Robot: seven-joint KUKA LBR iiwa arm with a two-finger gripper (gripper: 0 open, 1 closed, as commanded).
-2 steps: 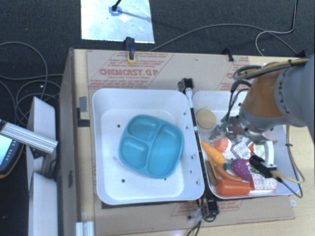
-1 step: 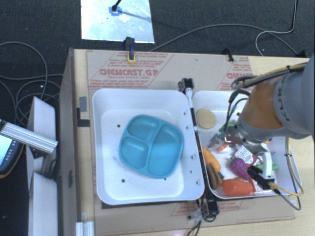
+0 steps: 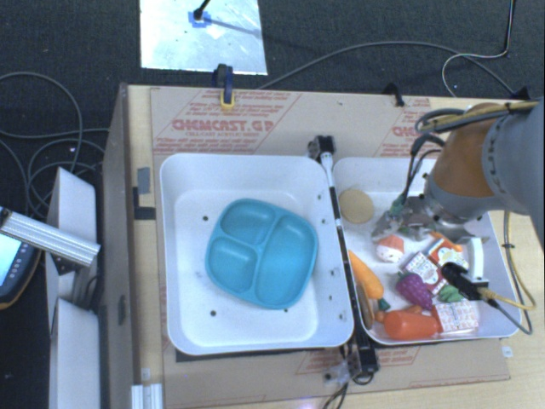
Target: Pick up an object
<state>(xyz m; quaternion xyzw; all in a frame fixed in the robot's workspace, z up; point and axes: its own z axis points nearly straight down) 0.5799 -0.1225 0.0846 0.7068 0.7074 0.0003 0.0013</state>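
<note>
Camera view, my arm: I reach in from the right side, grey body with the orange band, bent over the right bin (image 3: 511, 335).
Camera view, my gripper (image 3: 398, 226): it hangs low in the upper middle part of the right bin, just above the small white and orange toy (image 3: 390, 247).
Camera view, my fingers: I cannot tell if they are spread or pressed together (the metal parts there are blurred and partly under my wrist), and I see nothing between them.
Camera view, things to pick: all lie in the right bin. The round beige disc (image 3: 357, 204) is near the upper left corner, left of my gripper. The orange carrot (image 3: 368, 279) lies along the left wall. The purple grape bunch (image 3: 414, 289) is in the middle, beside a red and white carton (image 3: 423, 264). The red-orange piece (image 3: 410, 324) lies at the lower edge.
Camera view, left bin (image 3: 183, 186): it holds the blue divided plate (image 3: 261, 252), lying flat near its middle, well apart from my gripper.
</note>
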